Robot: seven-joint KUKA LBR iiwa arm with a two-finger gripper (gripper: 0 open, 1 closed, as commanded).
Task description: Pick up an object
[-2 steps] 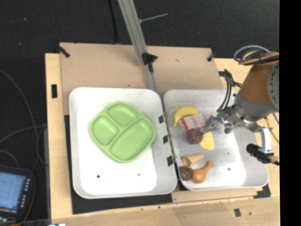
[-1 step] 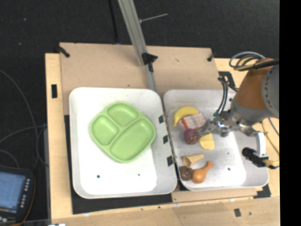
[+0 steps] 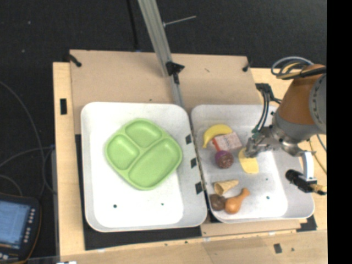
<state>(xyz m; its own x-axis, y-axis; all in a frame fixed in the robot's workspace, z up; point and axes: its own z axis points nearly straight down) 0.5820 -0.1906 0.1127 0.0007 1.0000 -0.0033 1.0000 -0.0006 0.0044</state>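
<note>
The right bin [image 3: 278, 202] holds a yellow banana [image 3: 216, 132], a pink-and-white packet [image 3: 227, 142], a dark red round fruit [image 3: 223, 159], a pale yellow block [image 3: 249, 164], a cone-shaped tan piece [image 3: 226, 187] and an orange-brown pear-like item [image 3: 234, 203]. My gripper [image 3: 254, 148] hangs low over the right bin, right above the top edge of the yellow block and just right of the packet. The arm comes in from the right.
The left bin [image 3: 99, 202] carries a green divided plate [image 3: 144, 153]. A metal pole [image 3: 157, 32] rises behind the bins. The bins' shared rims [image 3: 193, 153] lie left of the red fruit. Bare bin floor lies at the right bin's front right.
</note>
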